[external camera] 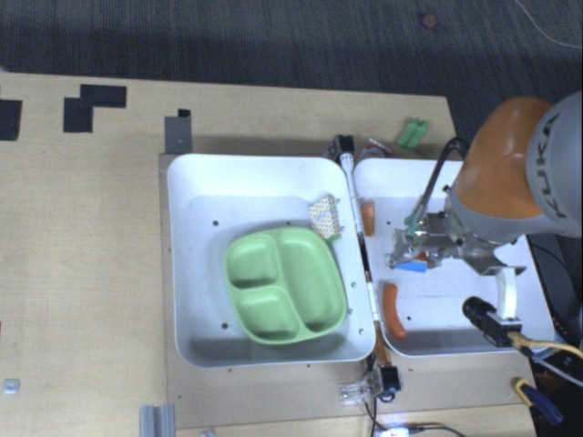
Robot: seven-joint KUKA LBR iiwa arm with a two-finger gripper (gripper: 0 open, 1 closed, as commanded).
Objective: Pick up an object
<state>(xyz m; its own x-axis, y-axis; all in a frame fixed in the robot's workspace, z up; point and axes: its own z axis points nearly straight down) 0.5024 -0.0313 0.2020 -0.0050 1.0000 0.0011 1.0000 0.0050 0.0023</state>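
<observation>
Grey arm (510,180) reaches left, gripper (407,248) low in right bin (437,335).

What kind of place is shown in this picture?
Probably a robotics lab bench: a grey and orange arm reaches over two white bins, one holding a green divided plate, with loose cables nearby.

Two shallow white bins, left bin (196,244) and right bin (383,185). One green divided plate (284,283) and one small patterned piece (324,215) in the left. Two orange sausage-like pieces, far (367,216) and near (393,308), plus one blue item (412,266), in the right.
</observation>
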